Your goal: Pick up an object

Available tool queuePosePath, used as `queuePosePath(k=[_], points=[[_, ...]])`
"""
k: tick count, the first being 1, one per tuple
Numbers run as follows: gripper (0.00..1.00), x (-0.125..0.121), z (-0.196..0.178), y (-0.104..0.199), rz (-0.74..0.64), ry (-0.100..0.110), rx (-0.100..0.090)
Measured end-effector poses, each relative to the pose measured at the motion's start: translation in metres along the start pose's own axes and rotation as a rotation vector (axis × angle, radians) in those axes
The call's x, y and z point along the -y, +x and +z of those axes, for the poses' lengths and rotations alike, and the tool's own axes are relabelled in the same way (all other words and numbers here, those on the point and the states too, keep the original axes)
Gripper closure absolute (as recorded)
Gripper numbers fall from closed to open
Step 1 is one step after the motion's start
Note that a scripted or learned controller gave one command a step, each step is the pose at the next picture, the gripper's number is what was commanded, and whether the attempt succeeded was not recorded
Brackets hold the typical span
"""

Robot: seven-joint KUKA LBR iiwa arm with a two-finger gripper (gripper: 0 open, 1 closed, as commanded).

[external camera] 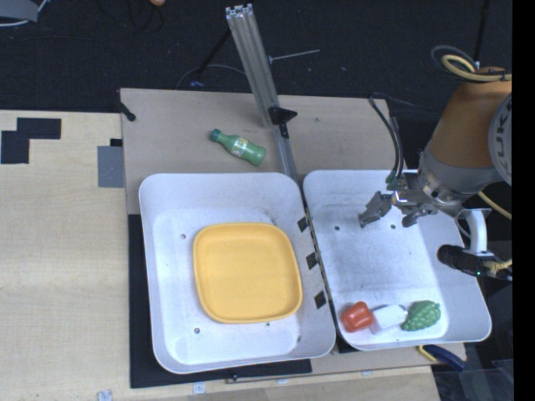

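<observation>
A robotics lab: two shallow white bins (393, 261) sit side by side on a plywood counter (334, 132), with an aluminium extrusion post (255, 53) rising at twelve o'clock, loose cables (456, 57) over dark carpet at one o'clock, and a grey-and-orange industrial arm (468, 136) reaching in from three o'clock.

The arm (468, 140) enters from 3 o'clock, orange band above the wrist. The claw (391, 213) points toward 9 o'clock, fingers spread apart, nothing between them.
</observation>
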State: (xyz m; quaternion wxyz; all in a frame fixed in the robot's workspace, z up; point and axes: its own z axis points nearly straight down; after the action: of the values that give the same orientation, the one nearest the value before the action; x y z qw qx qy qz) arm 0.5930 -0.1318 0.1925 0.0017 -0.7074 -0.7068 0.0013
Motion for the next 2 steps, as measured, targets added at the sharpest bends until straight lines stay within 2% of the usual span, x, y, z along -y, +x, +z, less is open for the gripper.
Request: queuePosePath(k=[1,2], points=[[0.0,-0.005,0.046,-0.004,-0.001,0.0,0.0],[1.0,-0.006,0.033,-0.005,0.001,-0.003,0.001]])
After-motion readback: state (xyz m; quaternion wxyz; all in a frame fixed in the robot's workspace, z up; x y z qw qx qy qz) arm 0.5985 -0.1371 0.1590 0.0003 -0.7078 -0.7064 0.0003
